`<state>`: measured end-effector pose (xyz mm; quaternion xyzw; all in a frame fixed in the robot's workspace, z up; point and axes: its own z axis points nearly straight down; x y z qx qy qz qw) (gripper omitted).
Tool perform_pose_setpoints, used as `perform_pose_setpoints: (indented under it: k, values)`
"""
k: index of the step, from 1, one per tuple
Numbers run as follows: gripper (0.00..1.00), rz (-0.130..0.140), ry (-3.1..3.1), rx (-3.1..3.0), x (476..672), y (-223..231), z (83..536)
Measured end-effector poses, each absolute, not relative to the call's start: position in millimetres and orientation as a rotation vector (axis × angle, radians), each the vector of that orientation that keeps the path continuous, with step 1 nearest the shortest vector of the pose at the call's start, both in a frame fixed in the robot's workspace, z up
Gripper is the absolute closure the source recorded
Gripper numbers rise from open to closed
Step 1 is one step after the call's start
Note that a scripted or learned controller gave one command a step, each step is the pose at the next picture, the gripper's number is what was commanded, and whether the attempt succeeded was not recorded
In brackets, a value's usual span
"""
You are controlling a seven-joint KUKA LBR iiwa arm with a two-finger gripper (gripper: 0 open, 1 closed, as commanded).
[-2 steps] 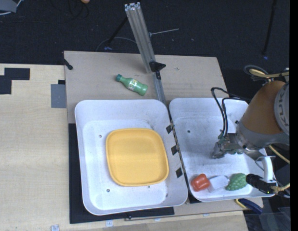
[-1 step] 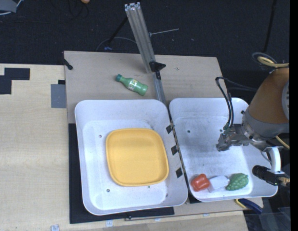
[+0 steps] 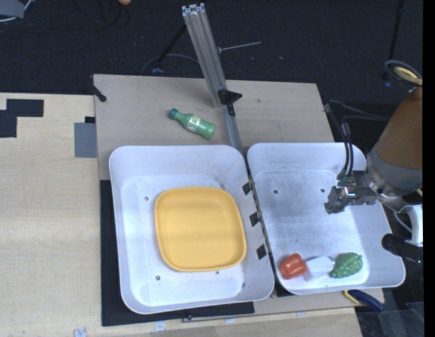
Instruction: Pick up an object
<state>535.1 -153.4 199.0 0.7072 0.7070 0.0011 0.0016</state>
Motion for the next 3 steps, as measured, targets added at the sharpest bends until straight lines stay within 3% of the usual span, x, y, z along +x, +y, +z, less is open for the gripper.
perform_pose_setpoints:
  k: [1,3]
  values:
    - [1.00,0.002,2.220,2.221,535.5,-154,225]
    - [1.00,0.001,2.226,2.218,529.3,-51,234]
